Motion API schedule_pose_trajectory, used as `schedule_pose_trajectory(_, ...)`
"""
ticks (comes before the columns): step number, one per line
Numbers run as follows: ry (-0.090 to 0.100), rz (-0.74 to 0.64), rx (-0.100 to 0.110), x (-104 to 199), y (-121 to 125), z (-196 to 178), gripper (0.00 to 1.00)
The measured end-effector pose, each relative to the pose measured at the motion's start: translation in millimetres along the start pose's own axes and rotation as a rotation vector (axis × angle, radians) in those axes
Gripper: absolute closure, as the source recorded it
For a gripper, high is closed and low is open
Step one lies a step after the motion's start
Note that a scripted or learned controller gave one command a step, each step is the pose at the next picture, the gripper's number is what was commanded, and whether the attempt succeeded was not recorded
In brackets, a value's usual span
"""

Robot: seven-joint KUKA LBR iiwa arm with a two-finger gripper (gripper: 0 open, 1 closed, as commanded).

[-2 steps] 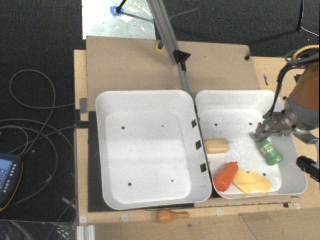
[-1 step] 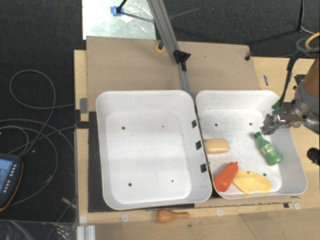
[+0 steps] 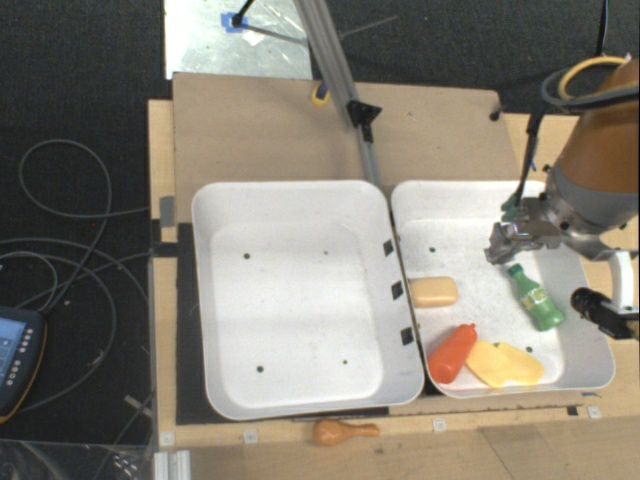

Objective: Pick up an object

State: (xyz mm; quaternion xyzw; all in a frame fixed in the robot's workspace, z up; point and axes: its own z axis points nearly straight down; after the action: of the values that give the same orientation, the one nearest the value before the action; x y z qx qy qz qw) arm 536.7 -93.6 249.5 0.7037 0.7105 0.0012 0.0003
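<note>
Camera view from above the bench. The gripper (image 3: 507,240) hangs over the right bin (image 3: 440,208), its fingertips just above the cap end of a small green bottle (image 3: 534,298) that lies on its side near the bin's far right wall; whether the gripper is spread or closed cannot be told at this angle, and nothing is seen grasped in it. Also in the right bin lie a tan block (image 3: 433,291) beside the dividing wall, a red bottle-shaped toy (image 3: 452,353) and, touching it, a flat yellow piece (image 3: 505,364). The left bin (image 3: 215,218) lies alongside. An orange-brown object (image 3: 345,430) rests on the bench outside the bins. The green bottle appears to be a light, rigid plastic toy with a smooth, rounded body, so it is likely to roll or slip under an off-centre pinch. The soundest hold is judged to be across the widest part of the body, closing square to its long axis, rather than on the narrow neck.
</note>
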Motion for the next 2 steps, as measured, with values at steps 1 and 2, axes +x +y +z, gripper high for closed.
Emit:
schedule_pose_trajectory(1, 0.0, -0.001, -0.001, 51, 24, 11, 1.0)
schedule_pose_trajectory(2, 0.001, -0.001, -0.001, 93, 37, 8, 1.0)
